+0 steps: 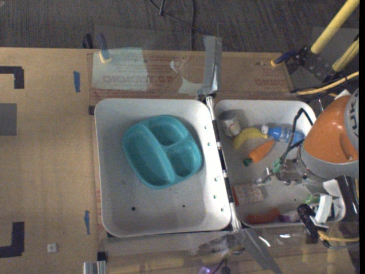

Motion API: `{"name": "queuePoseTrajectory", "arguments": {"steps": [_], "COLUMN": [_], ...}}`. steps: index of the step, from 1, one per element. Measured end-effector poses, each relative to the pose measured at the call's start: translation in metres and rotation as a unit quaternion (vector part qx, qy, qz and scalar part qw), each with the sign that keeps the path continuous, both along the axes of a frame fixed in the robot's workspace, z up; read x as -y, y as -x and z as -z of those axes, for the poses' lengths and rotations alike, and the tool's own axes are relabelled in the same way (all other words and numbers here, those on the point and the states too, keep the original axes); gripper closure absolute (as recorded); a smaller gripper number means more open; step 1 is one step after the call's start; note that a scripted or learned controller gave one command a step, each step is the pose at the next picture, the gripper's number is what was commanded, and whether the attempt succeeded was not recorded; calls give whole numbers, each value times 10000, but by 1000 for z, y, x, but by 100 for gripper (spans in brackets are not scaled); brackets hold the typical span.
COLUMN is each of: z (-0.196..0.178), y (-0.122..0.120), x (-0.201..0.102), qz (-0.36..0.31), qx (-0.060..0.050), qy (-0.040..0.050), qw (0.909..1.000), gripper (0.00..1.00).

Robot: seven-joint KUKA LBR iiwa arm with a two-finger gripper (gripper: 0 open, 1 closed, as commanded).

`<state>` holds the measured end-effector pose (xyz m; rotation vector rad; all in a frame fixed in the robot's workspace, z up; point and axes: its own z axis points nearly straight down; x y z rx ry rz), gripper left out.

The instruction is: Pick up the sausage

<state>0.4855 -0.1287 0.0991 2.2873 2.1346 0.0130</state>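
The sausage (263, 216) is a short reddish-brown piece lying near the front wall of the right bin (296, 106). My gripper (275, 176) hangs over the middle of that bin, reaching in from the right under the orange band of the arm (331, 138). It stands farther back in the bin than the sausage and apart from it. Nothing shows held in the gripper.
The right bin also holds a small can (230, 122), a banana (249, 136), a blue-capped bottle (282, 133), a carrot (259, 152), a flat packet (249, 194) and a purple item (290, 215) beside the sausage. A teal divided plate (163, 150) lies in the left bin (114, 198).
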Motion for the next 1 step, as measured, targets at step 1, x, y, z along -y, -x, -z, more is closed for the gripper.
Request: {"name": "queuePoseTrajectory", "arguments": {"steps": [1], "z": [11], "y": [3], "x": [-23], "qz": [2254], "qx": [-18], "qy": [-23], "qw": [9743], "gripper": [0]}}
